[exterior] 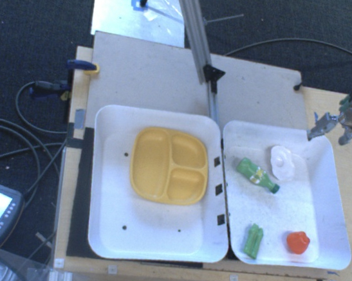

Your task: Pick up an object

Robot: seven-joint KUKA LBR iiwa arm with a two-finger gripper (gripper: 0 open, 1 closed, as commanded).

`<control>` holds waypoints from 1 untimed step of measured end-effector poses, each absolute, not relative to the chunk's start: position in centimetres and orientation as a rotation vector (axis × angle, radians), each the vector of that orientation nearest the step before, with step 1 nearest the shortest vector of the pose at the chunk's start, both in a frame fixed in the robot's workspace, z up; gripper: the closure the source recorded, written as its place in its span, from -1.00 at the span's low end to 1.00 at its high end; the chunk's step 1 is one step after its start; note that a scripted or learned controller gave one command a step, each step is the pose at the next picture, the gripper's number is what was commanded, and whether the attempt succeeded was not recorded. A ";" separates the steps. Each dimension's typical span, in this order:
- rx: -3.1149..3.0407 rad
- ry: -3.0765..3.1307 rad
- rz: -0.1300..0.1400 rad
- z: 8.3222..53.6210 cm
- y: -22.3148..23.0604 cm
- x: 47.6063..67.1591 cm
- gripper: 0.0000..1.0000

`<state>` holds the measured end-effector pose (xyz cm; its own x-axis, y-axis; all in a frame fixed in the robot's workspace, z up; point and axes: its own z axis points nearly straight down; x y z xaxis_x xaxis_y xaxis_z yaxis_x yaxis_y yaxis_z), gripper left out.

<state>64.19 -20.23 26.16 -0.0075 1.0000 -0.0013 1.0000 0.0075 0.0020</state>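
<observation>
Nearest the camera, a red object [298, 242] and a green object [253, 240] are seen at the near edge of the right bin [340, 218]. Farther back lie a green bottle [257, 175] and a white object [281, 162]. A yellow divided plate [170, 166] is held in the left bin [103, 217]. The gripper [331, 128] is poised above the right bin's far corner, fingers spread, nothing held between them.

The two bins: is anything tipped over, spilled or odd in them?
The green bottle in the right bin lies on its side, not upright. Nothing looks spilled or broken. The yellow plate lies flat in the left bin. The gripper hangs above the right bin's far corner.
</observation>
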 end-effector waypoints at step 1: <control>2.211 2.229 0.000 26.2 -20.3 64.2 -1.00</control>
